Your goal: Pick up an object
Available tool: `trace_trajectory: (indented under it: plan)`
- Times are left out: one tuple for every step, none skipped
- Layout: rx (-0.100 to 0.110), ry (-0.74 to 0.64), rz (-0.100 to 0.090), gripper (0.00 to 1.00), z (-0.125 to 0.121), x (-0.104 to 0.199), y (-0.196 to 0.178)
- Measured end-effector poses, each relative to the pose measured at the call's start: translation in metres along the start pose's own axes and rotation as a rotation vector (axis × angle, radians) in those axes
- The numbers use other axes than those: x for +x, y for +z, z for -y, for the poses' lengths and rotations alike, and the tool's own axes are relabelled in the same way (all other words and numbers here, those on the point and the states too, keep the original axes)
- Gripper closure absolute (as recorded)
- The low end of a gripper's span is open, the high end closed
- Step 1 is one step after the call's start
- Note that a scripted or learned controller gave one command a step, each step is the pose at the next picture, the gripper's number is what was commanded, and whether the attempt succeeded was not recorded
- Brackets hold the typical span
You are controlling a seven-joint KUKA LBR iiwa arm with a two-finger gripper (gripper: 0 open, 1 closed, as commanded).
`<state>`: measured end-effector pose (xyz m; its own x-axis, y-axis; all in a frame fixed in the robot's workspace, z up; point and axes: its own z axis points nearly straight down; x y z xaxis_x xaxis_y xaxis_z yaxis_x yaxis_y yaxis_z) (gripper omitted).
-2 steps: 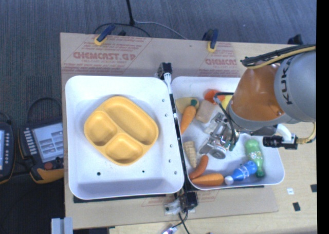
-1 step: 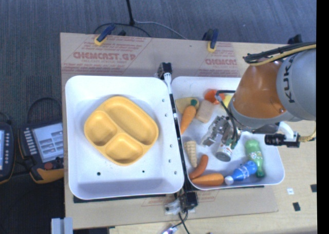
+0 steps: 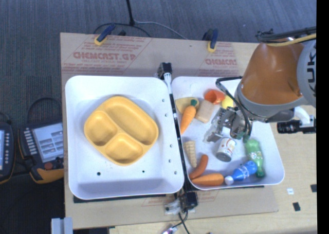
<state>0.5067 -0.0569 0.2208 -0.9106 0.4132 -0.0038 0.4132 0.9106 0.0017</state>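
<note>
The right bin (image 3: pixel 272 174) holds several toy foods. My gripper (image 3: pixel 225 134) hangs low over the bin's middle, under the orange band of the arm (image 3: pixel 270 76). It looks open, with nothing between its fingers. A small white can (image 3: pixel 226 149) lies tilted just below the fingertips. Right of it are a green bottle (image 3: pixel 254 153) and a blue bottle (image 3: pixel 243 172). Left of the gripper lie a carrot (image 3: pixel 187 117) and a beige block (image 3: pixel 205 110). The arm hides part of the bin's far right corner.
A corn cob (image 3: pixel 190 151), a red sausage (image 3: pixel 199 165) and an orange piece (image 3: pixel 207 179) lie at the right bin's front left. An orange pepper (image 3: pixel 213 95) sits at its back. The left bin (image 3: pixel 77 176) holds a yellow divided plate (image 3: pixel 121 130).
</note>
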Motion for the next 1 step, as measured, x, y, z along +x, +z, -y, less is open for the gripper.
trace_trajectory:
  plan:
    - [0.001, -0.239, -0.004, 1.00, -0.0140, 0.0317, 0.0364]
